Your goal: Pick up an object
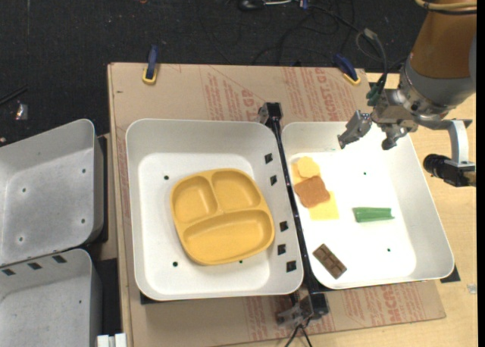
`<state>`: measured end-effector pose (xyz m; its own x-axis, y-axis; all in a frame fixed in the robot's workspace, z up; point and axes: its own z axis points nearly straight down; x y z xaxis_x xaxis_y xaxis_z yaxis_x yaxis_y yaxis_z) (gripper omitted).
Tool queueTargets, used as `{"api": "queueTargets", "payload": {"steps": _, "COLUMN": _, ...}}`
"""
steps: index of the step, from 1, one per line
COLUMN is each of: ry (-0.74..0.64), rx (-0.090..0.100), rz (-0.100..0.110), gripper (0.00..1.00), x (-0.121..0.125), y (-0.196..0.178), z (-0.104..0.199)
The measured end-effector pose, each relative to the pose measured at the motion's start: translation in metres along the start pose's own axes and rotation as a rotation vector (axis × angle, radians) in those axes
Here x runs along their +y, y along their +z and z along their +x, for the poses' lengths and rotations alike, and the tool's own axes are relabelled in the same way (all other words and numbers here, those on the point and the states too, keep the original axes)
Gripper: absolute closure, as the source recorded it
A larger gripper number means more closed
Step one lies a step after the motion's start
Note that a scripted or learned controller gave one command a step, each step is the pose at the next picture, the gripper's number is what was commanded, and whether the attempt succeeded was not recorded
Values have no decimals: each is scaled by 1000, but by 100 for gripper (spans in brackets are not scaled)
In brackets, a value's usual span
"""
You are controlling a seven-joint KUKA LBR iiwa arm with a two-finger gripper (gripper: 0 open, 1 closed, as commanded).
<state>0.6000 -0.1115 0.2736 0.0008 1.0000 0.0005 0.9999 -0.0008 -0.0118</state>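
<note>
My gripper (pixel 373 135) hangs above the back edge of the right bin (pixel 424 209), its two fingers spread open with nothing between them. Below and to its left lie a small yellow piece (pixel 306 167), an orange-brown piece (pixel 311 192) and a yellow slab (pixel 326 209) partly under it. A green flat object (pixel 372 214) lies in the middle of that bin. A brown bar (pixel 330 261) rests near the bin's front left corner. All of these sit apart from the gripper.
The left bin (pixel 151 156) holds a yellow divided plate (pixel 222 215). A black divider (pixel 286 186) runs between the two bins. Grey metal trays (pixel 45 186) sit off the bench at left. Clamps (pixel 150 73) hold the board at the back.
</note>
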Motion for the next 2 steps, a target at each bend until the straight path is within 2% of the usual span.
{"api": "queueTargets", "payload": {"steps": 1, "ry": -2, "rx": -1, "rz": -11, "gripper": 0, "x": 2, "y": -7, "z": 0}}
{"api": "queueTargets", "payload": {"steps": 2, "ry": 0, "rx": 0, "rz": -7, "gripper": 0, "x": -1, "y": 56, "z": 5}}
